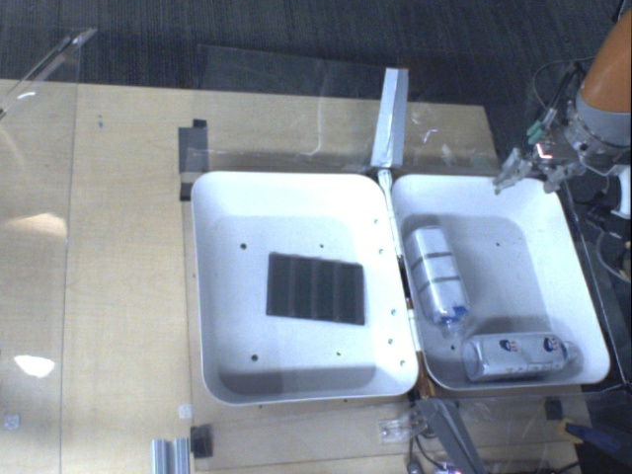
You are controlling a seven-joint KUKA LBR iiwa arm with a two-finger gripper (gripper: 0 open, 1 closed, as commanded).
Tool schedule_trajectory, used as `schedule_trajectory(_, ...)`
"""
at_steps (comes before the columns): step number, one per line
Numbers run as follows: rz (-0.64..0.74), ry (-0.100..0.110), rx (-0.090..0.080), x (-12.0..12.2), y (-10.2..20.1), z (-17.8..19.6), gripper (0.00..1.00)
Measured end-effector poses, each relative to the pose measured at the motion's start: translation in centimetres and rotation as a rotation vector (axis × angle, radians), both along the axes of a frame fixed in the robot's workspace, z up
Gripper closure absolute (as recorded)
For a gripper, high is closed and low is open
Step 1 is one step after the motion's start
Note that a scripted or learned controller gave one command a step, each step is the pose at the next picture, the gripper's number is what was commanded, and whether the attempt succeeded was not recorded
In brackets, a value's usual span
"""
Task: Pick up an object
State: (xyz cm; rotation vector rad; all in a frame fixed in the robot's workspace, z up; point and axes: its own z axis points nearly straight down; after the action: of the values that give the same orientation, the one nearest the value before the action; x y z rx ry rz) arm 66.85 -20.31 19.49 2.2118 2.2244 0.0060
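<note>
Arm [604, 87] enters from upper right, grey w/ orange band visible at frame edge. Gripper [528, 166] sits over the far rim of the right bin [573, 265], near its back right corner, above the rim, not down inside. Fingers: too small and blurry, can't tell if spread or pressed together; nothing visibly between them. Right bin holds 2 objs: a clear plastic bottle [436, 273] w/ blue cap, lying on its side along the bin's left wall, cap end toward the near side; and a silver-grey can-like container [517, 355] lying on its side across the near end of the bin, close to the front wall. Bottle's cap end is just beside the container's left end, can't tell if touching. Both objs well apart from gripper. Left bin [212, 265] has a dark ribbed rectangular pad [316, 287] lying flat about mid-floor, slightly tilted vs the bin walls. Bins sit side by side, inner rims touching, on a light wood worktop [109, 265]. Grey upright strip [389, 117] stands behind the seam between bins. Cables near the arm at right edge and at the bottom by the right bin's front.
</note>
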Motion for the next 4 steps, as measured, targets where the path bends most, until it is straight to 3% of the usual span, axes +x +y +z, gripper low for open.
schedule_trajectory(1,0.176,0.003,-0.003,0.1,4.2,-10.8,0.00)
schedule_trajectory(2,0.265,-0.002,-0.002,-10.6,6.7,-1.3,0.00)
schedule_trajectory(3,0.478,-0.040,-0.016,-6.6,8.7,-6.3,0.00)
schedule_trajectory(4,0.536,-0.049,-0.024,-6.6,9.3,-6.7,0.00)
